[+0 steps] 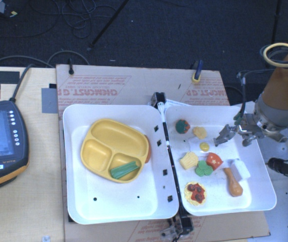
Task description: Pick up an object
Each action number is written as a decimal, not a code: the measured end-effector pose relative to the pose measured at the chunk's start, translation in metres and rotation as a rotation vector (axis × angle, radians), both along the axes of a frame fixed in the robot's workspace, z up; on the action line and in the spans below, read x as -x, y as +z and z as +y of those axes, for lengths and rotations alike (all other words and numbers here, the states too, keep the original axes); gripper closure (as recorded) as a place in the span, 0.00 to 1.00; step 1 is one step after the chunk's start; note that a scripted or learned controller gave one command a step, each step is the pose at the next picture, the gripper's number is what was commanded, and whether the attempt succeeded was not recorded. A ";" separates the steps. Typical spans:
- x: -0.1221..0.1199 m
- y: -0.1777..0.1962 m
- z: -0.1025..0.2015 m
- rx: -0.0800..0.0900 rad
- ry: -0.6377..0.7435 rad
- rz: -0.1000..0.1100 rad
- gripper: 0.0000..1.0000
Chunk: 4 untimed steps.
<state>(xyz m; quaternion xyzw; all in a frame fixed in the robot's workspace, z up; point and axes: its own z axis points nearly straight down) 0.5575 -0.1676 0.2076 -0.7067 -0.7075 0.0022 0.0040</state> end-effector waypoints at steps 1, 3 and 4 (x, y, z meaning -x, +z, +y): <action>0.068 0.079 0.064 -0.001 0.004 -0.004 0.00; 0.080 0.151 0.121 0.002 0.007 -0.008 1.00; 0.076 0.222 0.220 0.002 0.011 -0.008 1.00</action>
